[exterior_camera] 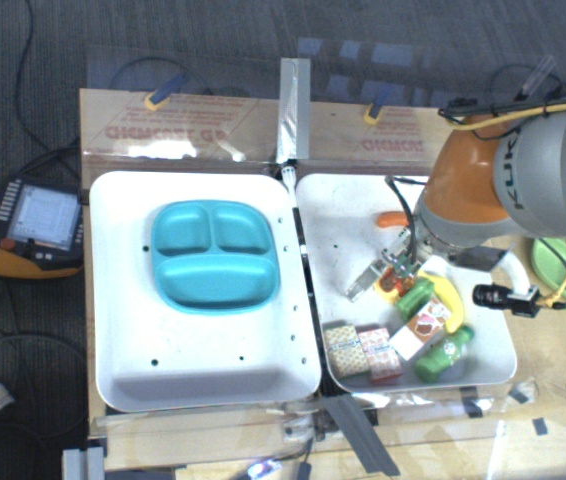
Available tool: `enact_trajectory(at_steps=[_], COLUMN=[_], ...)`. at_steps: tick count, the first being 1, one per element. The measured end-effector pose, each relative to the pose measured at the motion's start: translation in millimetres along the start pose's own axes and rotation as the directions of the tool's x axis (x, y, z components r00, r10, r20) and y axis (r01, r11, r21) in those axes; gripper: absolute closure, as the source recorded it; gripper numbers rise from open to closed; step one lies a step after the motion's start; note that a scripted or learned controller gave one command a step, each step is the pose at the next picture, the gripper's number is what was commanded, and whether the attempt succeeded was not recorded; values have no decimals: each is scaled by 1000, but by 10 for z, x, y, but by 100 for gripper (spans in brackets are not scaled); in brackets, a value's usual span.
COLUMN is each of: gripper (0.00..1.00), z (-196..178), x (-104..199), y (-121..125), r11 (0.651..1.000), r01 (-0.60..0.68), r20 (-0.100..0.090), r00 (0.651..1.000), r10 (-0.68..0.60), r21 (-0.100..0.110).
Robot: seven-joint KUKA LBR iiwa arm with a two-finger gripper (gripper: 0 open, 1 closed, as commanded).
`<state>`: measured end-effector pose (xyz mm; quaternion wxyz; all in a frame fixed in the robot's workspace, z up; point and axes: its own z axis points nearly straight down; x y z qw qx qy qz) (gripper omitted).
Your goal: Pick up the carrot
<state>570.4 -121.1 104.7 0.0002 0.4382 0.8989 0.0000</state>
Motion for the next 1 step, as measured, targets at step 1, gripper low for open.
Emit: enact_trajectory(at_steps=[1], gripper=[0], z=[-450], x=[-408], y=[-553], r11=[1000], r01=[0], r20=[2], r00=[1000], r10=[0], r21=[1])
